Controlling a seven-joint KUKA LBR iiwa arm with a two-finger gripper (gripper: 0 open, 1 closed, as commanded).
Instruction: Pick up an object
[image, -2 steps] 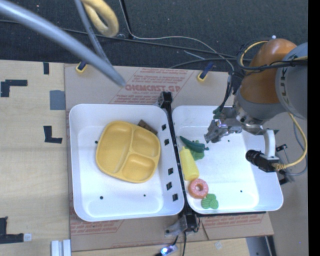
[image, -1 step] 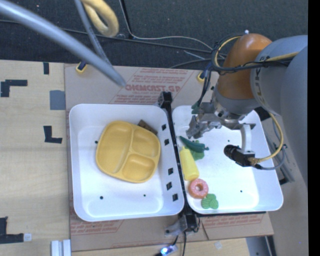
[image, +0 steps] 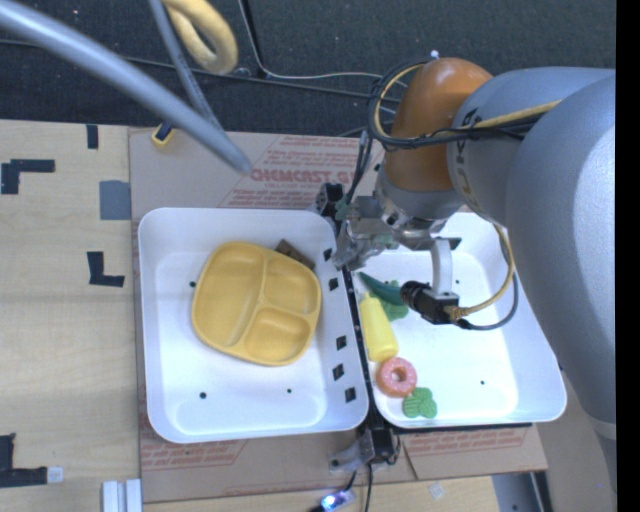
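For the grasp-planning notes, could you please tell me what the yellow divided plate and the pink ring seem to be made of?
Yellow divided plate: probably moulded plastic, smooth and semi-matte, judging by its uniform colour, soft highlights and rounded compartment ridges. Pink ring: probably plastic or rubber, as its even colour suggests; too small to tell further.

Both bins are plain white: the left bin (image: 165, 400) holds a mustard-yellow divided plate (image: 257, 301) with a small dark brown piece (image: 290, 250) showing at its upper edge. In the right bin (image: 520, 385) lie a bright yellow block (image: 377, 326), a pink ring (image: 397, 376) with an orange tint, a small green toy (image: 421, 404) and a darker green piece (image: 383, 290). The arm (image: 545, 170) is grey with an orange band (image: 435, 110). The bench (image: 60, 330) is pale wood with black and grey marks; the cardboard sheet (image: 290, 170) is tan with red lettering.
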